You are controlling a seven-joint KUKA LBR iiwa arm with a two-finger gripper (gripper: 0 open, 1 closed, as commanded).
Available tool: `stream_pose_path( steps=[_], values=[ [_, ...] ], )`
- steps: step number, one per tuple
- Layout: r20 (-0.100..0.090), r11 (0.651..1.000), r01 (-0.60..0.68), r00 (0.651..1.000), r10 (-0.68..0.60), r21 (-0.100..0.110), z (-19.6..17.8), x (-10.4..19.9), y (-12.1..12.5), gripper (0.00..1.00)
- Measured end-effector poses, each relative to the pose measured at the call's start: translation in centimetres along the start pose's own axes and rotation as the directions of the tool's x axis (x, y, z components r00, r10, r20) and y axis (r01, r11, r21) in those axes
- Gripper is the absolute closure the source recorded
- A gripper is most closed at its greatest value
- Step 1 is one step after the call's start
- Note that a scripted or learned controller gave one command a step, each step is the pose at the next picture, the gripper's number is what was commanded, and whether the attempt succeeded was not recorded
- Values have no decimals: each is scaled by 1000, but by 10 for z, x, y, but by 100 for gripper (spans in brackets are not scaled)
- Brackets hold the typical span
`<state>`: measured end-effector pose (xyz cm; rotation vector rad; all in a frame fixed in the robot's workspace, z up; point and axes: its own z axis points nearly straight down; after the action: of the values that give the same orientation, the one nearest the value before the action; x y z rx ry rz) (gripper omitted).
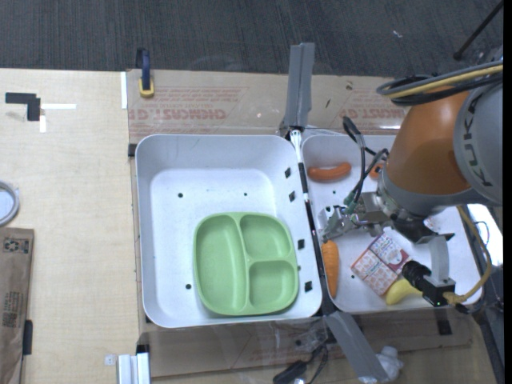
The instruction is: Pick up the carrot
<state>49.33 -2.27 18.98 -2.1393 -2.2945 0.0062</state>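
Dark carpet is seen beyond the wooden counter (72, 214). In the right bin (460, 294), the carrot (330, 264) lies against the left wall, just below the hand (340, 222); whether the hand is released cannot be told. The carrot is judged light, stiff and smooth, best taken across its thick middle, though the wall crowds one side.

I am seeing two white bins (152, 214). The left one is holding a pale green plate (244, 262). In the right bin, the carrot (330, 267) is showing orange, the sausage (330, 171) red-orange, the banana (398, 293) yellow, and the packet (380, 261) a red-and-white print. The arm (432, 154) is showing orange and grey.
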Motion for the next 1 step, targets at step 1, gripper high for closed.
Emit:
stream_pose_path(
  steps=[1],
  values=[
    [2,948,319,948,-319,-3,-1,0,12,0]
  ],
)
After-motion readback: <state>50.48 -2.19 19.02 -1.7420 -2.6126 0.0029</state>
